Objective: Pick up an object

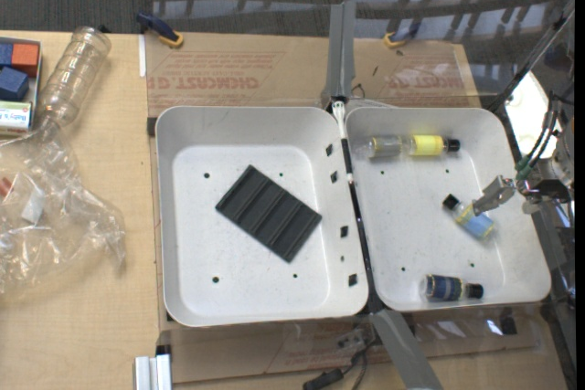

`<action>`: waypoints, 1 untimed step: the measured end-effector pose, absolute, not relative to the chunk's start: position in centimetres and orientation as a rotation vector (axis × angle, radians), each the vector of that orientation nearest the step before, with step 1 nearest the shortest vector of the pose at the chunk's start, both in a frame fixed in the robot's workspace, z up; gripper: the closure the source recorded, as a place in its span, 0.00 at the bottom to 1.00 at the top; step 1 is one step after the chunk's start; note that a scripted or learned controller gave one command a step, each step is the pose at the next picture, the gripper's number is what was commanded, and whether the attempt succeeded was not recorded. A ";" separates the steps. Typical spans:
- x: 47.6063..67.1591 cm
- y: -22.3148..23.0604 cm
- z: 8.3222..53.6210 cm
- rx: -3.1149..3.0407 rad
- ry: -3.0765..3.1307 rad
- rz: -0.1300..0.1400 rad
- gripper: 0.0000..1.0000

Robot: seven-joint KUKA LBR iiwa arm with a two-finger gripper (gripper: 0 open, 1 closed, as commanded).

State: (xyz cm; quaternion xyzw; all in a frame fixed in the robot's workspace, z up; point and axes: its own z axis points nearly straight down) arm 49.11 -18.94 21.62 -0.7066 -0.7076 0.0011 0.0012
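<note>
My gripper [494, 195] reaches in over the right side of the right bin [512, 137]. Its tip sits just above and right of a small blue and yellow bottle with a black cap [472, 218], close to it or touching it. A clear bottle with a yellow middle [411, 145] lies along the bin's far side. Near the front wall lies a dark blue bottle [450, 289]. In the left bin [183, 288] a dark grey ribbed slab [268, 212] lies flat at a slant.
On the wooden bench at the left are a clear plastic bottle [70, 76], crumpled clear wrap [50, 205] and a box of coloured blocks [18, 78]. Cardboard [238, 68] lies behind the bins. A grey divider bar [338, 50] runs between them.
</note>
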 end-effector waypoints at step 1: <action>54.8 -14.3 10.2 -2.160 -2.276 0.004 0.00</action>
